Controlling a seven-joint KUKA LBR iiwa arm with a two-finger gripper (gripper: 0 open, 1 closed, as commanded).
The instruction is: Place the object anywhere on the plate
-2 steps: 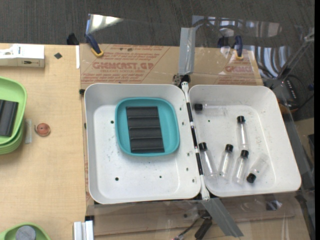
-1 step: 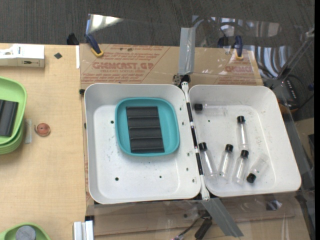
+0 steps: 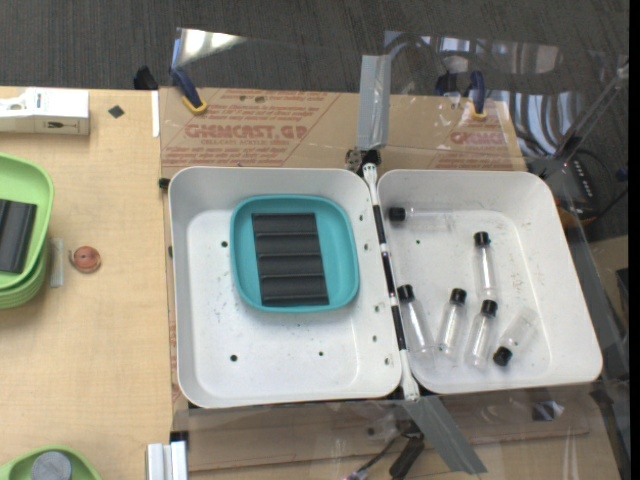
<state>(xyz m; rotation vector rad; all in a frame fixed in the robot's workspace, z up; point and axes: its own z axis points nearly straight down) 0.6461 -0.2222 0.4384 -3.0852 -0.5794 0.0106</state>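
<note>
Two bins are set side by side at frame centre. In the left bin [image 3: 200, 358] a plate [image 3: 345, 258] is placed toward its upper middle, with a ridged insert [image 3: 290, 258] laid on it. In the right bin [image 3: 560, 358] six vials [image 3: 484, 263] are scattered, mostly in its lower half, one [image 3: 415, 213] near its upper left corner. A cardboard sheet [image 3: 300, 128] is seen behind both bins.

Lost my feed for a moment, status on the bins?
Clear plastic vials with black caps lying loose in right white bin. Teal square plate in left white bin, black ribbed insert on it.
</note>
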